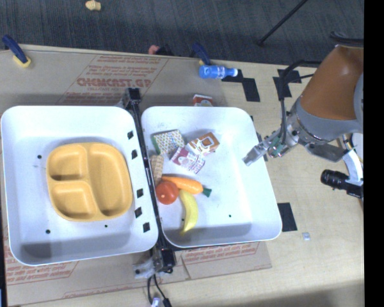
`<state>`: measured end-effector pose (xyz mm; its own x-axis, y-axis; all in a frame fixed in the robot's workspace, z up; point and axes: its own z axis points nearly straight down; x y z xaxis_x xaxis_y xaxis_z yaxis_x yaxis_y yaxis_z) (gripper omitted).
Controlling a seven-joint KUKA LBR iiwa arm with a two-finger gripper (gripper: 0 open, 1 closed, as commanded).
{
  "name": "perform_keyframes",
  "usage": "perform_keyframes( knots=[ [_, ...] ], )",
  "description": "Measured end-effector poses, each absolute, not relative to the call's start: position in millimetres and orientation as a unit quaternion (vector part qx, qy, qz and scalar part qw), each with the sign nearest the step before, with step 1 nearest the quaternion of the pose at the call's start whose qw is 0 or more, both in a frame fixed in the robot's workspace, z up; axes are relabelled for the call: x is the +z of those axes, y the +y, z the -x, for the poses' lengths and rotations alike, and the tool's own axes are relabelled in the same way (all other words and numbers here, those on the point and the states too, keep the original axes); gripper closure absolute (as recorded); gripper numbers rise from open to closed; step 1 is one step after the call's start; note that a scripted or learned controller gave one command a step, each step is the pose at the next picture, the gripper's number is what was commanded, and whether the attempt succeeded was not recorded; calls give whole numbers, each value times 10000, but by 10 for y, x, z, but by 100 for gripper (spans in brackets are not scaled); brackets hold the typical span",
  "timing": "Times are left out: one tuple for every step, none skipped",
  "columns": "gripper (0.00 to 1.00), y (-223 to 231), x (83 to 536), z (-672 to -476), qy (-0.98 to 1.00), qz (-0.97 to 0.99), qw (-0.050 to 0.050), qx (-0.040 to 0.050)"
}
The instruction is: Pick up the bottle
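the bottle [216,72], blue with a pale cap end, lies on its side on the bench behind the right bin [264,190], well outside it and just beyond its far rim. the gripper [257,153] hangs at the right bin's right edge, pointing left over the rim, well apart from the bottle; whether its jaws are spread or pressed together cannot be told from this angle, and nothing shows between them. the grey arm with its orange band [336,82] reaches in from the right. in the right bin, toward its left side, sit a banana [189,213], a carrot [184,184] touching a red tomato [167,193], a waffle-like cone [157,166], and a few small printed cartons [193,152] clustered just behind them. the left bin [19,171] holds a yellow divided tray [89,181] lying flat near its middle. both bins rest on a sheet of brown cardboard [109,75]
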<state>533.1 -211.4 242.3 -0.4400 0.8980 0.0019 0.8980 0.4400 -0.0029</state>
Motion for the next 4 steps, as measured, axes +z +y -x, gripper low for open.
perform_keyframes(
  knots=[
    [100, -2111, 2899, -4766, -8814, 4723, 14, 5],
    [100, -2112, 2772, -4763, -8607, 5091, 20, 5],
    [100, -2114, 2913, -4766, -8658, 5004, 1, 5],
    [100, -2113, 2784, -4764, -8363, 5483, 15, 6]
  ],
)
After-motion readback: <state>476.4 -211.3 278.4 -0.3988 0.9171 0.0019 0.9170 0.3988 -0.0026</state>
